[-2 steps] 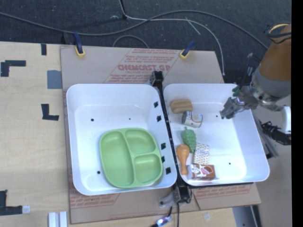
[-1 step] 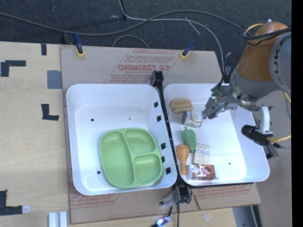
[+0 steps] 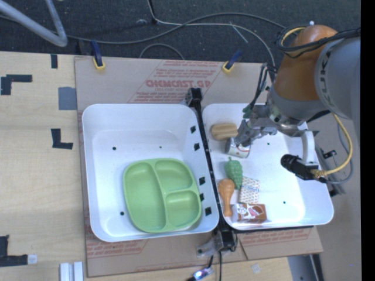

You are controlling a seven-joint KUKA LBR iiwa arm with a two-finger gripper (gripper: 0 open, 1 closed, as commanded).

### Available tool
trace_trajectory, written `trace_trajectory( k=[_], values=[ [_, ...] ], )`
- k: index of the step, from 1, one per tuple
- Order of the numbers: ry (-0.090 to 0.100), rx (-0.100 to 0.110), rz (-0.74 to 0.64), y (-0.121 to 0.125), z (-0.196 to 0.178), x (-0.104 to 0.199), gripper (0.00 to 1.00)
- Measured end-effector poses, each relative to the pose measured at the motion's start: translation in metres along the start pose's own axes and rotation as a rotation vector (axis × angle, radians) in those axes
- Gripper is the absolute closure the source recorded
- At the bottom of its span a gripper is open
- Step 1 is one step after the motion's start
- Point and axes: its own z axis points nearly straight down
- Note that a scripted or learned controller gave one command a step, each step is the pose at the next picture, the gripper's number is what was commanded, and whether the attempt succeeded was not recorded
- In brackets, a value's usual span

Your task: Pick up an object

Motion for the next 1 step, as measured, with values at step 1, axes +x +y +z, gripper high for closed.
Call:
trace_trajectory(
  k=[1],
  values=[
    [0.0, -0.001, 0.0, 0.0026, -0.0063, 0.0561, 1.0]
  ],
)
